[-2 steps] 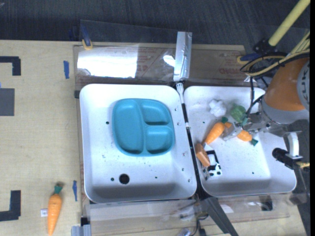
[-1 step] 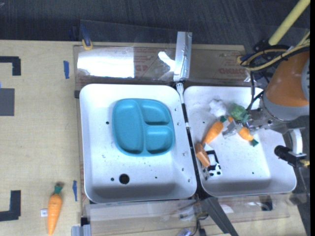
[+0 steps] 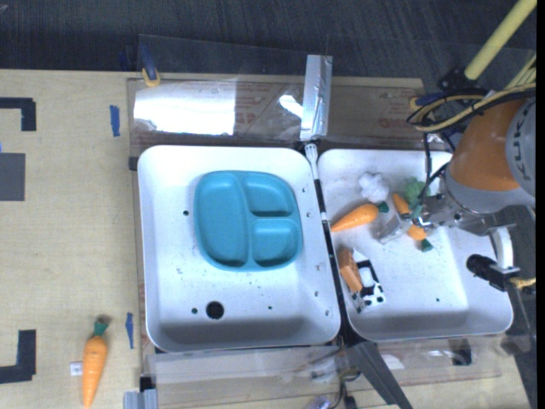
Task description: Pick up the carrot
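Observation:
Several toy carrots lie in the right bin (image 3: 443, 301). One orange carrot (image 3: 354, 218) rests near the bin's left wall, pointing left. A second carrot (image 3: 349, 271) lies below it beside a small black-and-white object (image 3: 370, 286). My gripper (image 3: 419, 216) hangs over the middle of the right bin, under the orange-banded wrist (image 3: 484, 153). Orange carrot pieces (image 3: 419, 235) with a green top (image 3: 413, 191) show right at the gripper, partly hidden by it. Another carrot (image 3: 94, 360) lies on the bench outside the bins, at the lower left.
The left bin (image 3: 162, 228) holds a blue divided plate (image 3: 249, 220). A white crumpled item (image 3: 371, 182) sits at the back of the right bin. A metal divider (image 3: 316, 96) stands behind the bins. Cables and a yellow rod (image 3: 502, 28) are at the upper right.

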### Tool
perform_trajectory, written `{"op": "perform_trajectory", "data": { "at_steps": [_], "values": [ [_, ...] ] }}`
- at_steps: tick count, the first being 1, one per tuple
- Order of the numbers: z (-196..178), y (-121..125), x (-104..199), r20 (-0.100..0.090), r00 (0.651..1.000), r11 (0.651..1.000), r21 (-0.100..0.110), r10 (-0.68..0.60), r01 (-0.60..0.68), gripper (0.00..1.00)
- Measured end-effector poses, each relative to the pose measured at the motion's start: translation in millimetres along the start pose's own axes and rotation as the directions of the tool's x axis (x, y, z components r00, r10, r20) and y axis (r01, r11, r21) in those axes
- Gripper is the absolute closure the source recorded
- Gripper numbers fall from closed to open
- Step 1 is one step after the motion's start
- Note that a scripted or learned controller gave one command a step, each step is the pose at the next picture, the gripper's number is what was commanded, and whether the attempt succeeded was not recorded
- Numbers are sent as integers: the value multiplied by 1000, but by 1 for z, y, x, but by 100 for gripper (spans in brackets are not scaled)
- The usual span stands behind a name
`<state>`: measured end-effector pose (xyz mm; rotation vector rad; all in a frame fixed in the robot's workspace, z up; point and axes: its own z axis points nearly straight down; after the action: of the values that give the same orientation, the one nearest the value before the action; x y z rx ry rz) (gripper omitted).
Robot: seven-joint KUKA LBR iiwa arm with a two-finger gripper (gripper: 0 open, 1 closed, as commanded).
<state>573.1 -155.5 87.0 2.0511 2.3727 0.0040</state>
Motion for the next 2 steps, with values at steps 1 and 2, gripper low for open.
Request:
{"op": "perform_trajectory", "data": {
  "at_steps": [1, 2],
  "values": [
    [-12, 2, -1, 2, 1000, 1000, -6, 2, -2, 100],
    [-127, 27, 119, -2, 982, 982, -8, -189, 189, 100]
  ]
}}
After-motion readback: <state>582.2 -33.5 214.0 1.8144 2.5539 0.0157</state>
